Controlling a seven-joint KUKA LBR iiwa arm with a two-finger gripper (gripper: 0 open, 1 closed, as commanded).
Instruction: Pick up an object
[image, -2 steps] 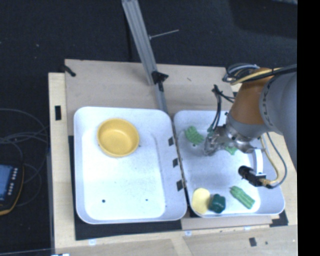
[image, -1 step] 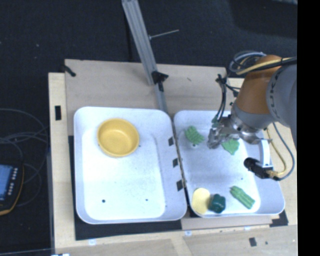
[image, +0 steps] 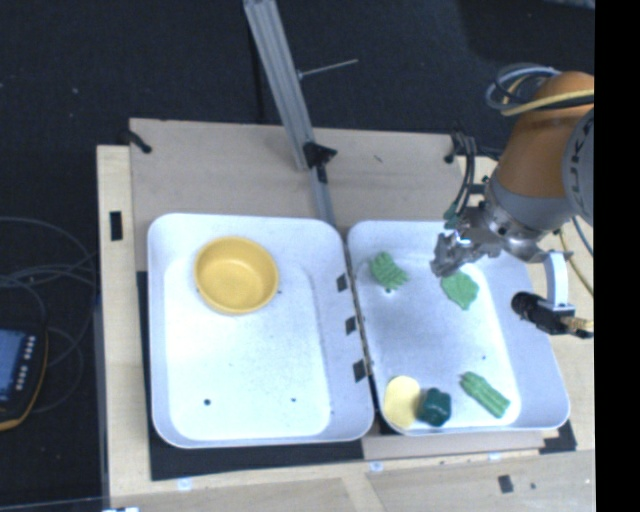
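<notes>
My gripper (image: 449, 257) hangs over the back of the right bin (image: 520, 330), just above and left of a light green ridged piece (image: 461, 290). Nothing shows between its fingers. Another green ridged piece (image: 388, 271) lies at the bin's back left. A third green piece (image: 485, 393) lies near the front right. At the front sit a pale yellow round object (image: 401, 398) and a dark teal object (image: 435, 407), touching each other.
A yellow bowl (image: 236, 274) sits in the back of the left bin (image: 250, 380). A grey metal pole (image: 285, 85) slants in from the top to the divider between the bins. A black cable fitting (image: 540, 312) hangs beside the arm.
</notes>
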